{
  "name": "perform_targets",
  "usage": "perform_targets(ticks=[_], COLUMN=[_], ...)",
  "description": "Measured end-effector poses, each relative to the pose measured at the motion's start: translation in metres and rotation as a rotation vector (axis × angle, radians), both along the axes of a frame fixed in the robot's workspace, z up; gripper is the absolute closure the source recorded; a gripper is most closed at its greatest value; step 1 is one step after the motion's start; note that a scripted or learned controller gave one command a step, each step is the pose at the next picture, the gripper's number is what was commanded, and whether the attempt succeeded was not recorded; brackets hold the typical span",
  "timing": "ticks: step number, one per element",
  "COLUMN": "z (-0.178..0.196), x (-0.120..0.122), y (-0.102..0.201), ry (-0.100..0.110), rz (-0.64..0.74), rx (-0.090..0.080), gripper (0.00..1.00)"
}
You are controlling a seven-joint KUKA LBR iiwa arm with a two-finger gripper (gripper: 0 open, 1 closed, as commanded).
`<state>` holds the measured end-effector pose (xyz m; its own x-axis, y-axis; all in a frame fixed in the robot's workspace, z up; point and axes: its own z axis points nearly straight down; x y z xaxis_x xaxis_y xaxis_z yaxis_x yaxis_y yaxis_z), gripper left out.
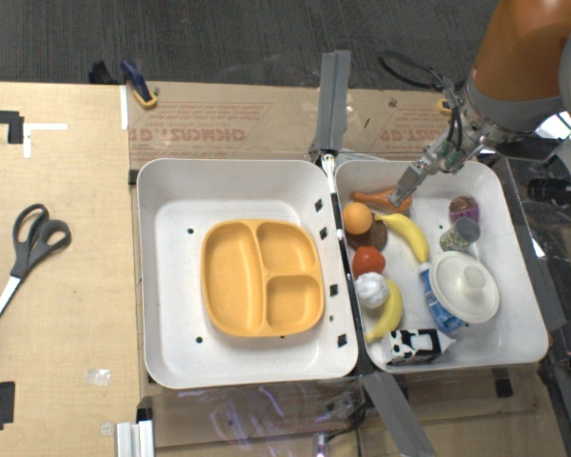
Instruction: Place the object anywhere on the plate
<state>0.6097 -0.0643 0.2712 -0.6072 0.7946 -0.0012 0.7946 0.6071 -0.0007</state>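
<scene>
Two white bins sit side by side on the counter (57, 350). The left bin (162, 284) holds one yellow plate (263, 277) with three compartments, nothing on it. The right bin (514, 341) holds the objects: two bananas, one (409, 234) above and one (390, 312) below, one orange (358, 218), one red tomato (368, 260), one white ball (369, 288), one carrot (373, 199), one white lidded bowl (464, 285), one purple fruit (462, 208), one grey cup (461, 233) and one black-and-white toy (414, 346). The end effector (400, 196) reaches down at a slant into the right bin's upper part, its tip at the carrot; whether its fingers are spread or pressed together cannot be told. One pair of scissors (24, 250) lies on the counter, well left of the bins.
</scene>
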Motion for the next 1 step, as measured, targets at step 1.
perform_targets(ticks=[1], z=[0.0000], x=[0.0000], y=[0.0000], ry=[0.000], rz=[0.000], rx=[0.000], gripper=[0.00])
